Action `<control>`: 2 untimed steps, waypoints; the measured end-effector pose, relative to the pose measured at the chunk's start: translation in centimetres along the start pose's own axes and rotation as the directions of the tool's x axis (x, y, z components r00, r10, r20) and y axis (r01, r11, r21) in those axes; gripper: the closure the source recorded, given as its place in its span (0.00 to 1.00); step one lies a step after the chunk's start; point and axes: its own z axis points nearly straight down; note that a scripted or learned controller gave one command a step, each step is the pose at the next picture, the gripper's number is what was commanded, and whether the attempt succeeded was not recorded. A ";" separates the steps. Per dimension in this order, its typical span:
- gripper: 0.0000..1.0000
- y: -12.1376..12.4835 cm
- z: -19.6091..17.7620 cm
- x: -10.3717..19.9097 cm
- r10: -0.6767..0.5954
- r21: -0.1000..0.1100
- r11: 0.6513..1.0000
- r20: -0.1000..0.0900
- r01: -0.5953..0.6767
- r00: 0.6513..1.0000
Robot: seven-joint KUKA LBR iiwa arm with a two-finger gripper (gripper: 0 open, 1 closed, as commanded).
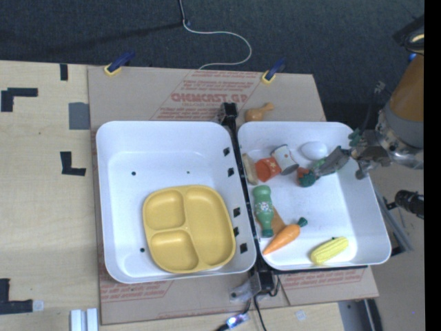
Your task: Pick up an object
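The right bin [358, 205] holds several small items. There is a red-orange piece [267, 169], a white and grey can [284, 158], a white rounded object [314, 148], a green bottle [262, 206], a carrot [284, 237], a yellow corn cob [329, 250] and a small dark green toy [307, 178]. My gripper [344, 165] reaches in over that bin's right rim, open, with nothing between its fingers. One grey finger [331, 161] points toward the dark green toy and stops just short of it.
The left bin [117, 185] holds a yellow divided plate [187, 227]. A tan object [256, 111] lies on the cardboard behind the bins. The grey arm with its orange band [406, 95] stands at the right, and a white cable [220, 40] runs across the dark floor.
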 end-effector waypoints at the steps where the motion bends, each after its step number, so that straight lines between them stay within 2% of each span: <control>1: 0.00 0.2 -0.5 0.0 -0.003 -0.010 1.000 0.002 0.003 1.000; 2: 0.00 1.0 5.2 -0.4 -0.003 -0.005 1.000 0.002 0.003 1.000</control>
